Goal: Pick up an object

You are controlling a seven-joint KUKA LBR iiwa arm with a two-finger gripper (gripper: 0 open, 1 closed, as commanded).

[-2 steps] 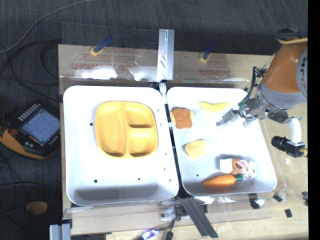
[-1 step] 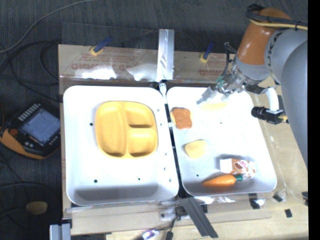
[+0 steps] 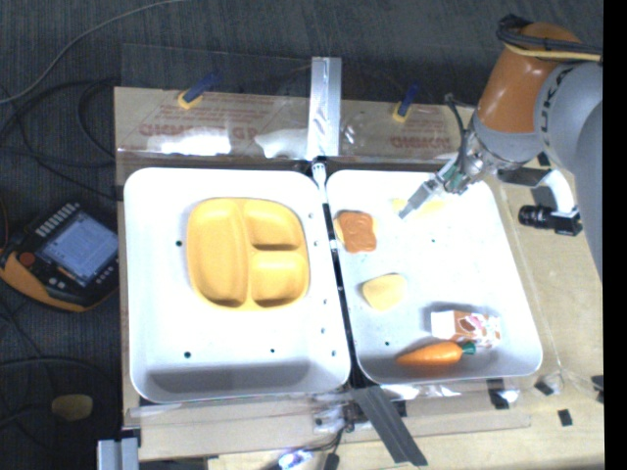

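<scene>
A yellow moulded plastic divided tray lay in the left white bin. Rightward sat an orange-brown flat slab, a pale yellow lump, an orange carrot and a small printed carton (all unlifted). The gripper hovered far-side, grip unreadable; picking remained undone.

Glossy yellow plastic tray lies in a smooth white plastic bin; carrot shiny.
</scene>
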